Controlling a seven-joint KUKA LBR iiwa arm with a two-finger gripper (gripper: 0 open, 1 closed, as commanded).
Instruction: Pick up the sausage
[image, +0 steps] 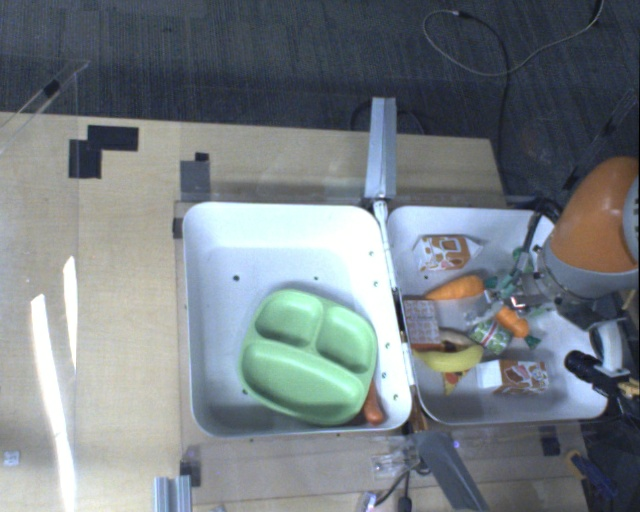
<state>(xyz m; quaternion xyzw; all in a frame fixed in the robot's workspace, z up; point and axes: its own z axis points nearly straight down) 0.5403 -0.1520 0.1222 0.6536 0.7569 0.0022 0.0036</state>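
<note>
A short reddish-brown sausage (372, 407) lies in the left bin (215, 300) at its front right corner, partly tucked under the edge of the green divided plate (310, 353). My gripper (519, 288) hangs low over the right bin (560, 405), beneath the arm's orange band (595, 230). It sits among the items near a small orange piece (512, 321), far to the right of the sausage.
The right bin holds a small carton (445, 253), a carrot (455, 290), a chocolate bar (420, 320), a banana (450, 358), a green packet (489, 336), a white block (487, 375) and another small carton (523, 376). A metal divider (381, 150) stands between the bins.
</note>
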